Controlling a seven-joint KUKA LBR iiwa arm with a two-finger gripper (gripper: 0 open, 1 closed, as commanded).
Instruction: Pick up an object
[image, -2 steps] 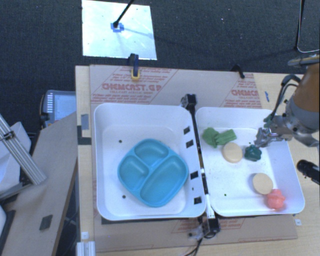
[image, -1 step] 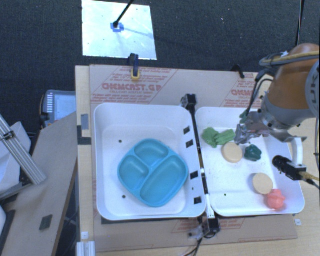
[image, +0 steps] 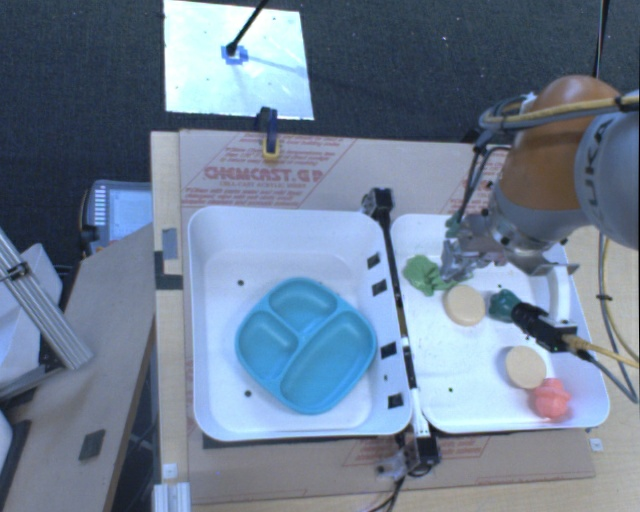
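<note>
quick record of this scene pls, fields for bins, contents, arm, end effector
left bin: holds a blue divided plate with three compartments
right bin: holds a green item, two round beige pieces, a teal item and a pink item
arm: reaches in from the right, over the right bin
end effector: low over the right bin's upper left part, beside the green item
fingers: state cannot be told
grasp: nothing seen held
</note>
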